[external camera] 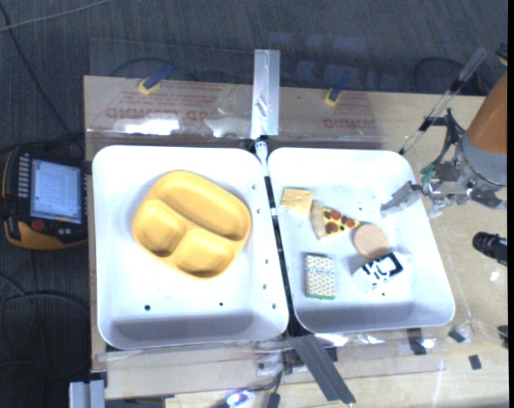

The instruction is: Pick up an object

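Arm enters from the right; gripper (pixel 399 201) hovers over the upper right corner of the right bin (pixel 426 308), near its rim. Nothing visible between the jaws; whether they are open or closed I cannot tell at this resolution.

Right bin contents, 5 small items: pale yellow block (pixel 296 199) at upper left, pizza slice toy (pixel 333 221) just beside it, round tan disc (pixel 371 240) near centre, black-and-white piece (pixel 379 269) touching or just below the disc, green-dotted sponge (pixel 320 276) lower left. All lie flat, loosely clustered in the middle, well apart from the walls, which likely leaves room for a top-down approach.

Left bin (pixel 112 313) holds 1 large yellow moulded tray (pixel 191 222), tilted slightly.

Judgement: pick not yet begun. Nearest candidate to the gripper is the tan disc or pizza slice. Risk: flat, thin items give the jaws little to close on.
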Robot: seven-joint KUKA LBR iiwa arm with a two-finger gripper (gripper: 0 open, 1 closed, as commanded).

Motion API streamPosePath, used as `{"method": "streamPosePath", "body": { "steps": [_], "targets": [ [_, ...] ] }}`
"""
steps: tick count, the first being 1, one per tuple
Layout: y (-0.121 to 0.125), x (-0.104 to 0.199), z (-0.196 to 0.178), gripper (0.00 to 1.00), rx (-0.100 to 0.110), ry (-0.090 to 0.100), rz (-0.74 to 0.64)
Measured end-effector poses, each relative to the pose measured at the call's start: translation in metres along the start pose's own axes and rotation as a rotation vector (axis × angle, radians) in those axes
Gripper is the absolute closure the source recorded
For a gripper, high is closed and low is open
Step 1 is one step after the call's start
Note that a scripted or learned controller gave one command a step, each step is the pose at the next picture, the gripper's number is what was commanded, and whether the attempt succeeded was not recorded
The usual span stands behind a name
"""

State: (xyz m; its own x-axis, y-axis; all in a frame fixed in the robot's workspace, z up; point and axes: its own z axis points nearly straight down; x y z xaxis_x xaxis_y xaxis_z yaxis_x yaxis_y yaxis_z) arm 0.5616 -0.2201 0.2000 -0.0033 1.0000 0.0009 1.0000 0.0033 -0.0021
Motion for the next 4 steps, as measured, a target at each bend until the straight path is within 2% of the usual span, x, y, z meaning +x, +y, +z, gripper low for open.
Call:
{"method": "streamPosePath", "body": {
  "steps": [1,2,3,4],
  "targets": [
    [-0.006,0.075,0.060,0.00,0.001,0.000,0.043],
    [-0.018,0.017,0.059,0.00,0.000,-0.003,-0.001],
    [0.009,0.027,0.110,0.00,-0.009,-0.002,0.136],
    [-0.030,0.022,0.108,0.00,-0.019,0.002,0.161]
  ]
}}
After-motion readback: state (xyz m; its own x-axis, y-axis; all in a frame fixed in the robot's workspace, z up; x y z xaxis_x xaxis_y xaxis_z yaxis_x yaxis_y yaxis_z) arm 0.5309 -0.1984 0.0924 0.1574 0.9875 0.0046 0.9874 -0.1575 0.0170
